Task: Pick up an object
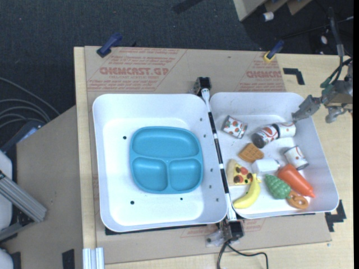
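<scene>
While the jaws (307, 107) hang by the tabletop's right edge, spread unreadable, the can (273, 132) lies just left, long axis pointing toward them.

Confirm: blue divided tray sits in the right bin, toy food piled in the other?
Not quite. The camera view shows the blue divided tray in the left bin; the toy food, such as the banana and carrot, is in the right bin.

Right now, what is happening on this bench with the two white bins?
A robot arm reaches in from the right, its hand hovering over the far right corner of the right bin, which holds toy food: a banana, a carrot, small cans. It holds nothing yet. The left bin holds a blue divided plate.
</scene>
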